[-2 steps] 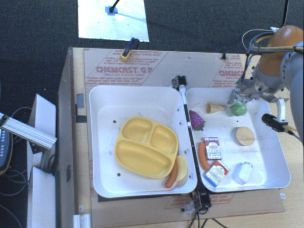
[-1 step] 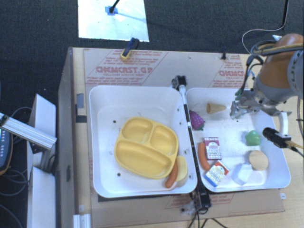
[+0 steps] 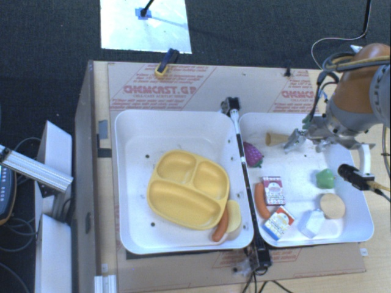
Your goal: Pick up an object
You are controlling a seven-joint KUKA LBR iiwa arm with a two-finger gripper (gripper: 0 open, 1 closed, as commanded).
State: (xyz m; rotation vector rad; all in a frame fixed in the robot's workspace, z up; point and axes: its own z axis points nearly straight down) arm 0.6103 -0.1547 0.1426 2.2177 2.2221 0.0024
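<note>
Your counter [image 3: 183,81] carries two white bins, and the claw [image 3: 299,138] hovers over the right bin [image 3: 360,224] far side, fingers spread, gripping nothing.

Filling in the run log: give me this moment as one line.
gripper: over right bin, far end | held: nothing seen | nearest: purple grapes | left bin: yellow tray
</note>
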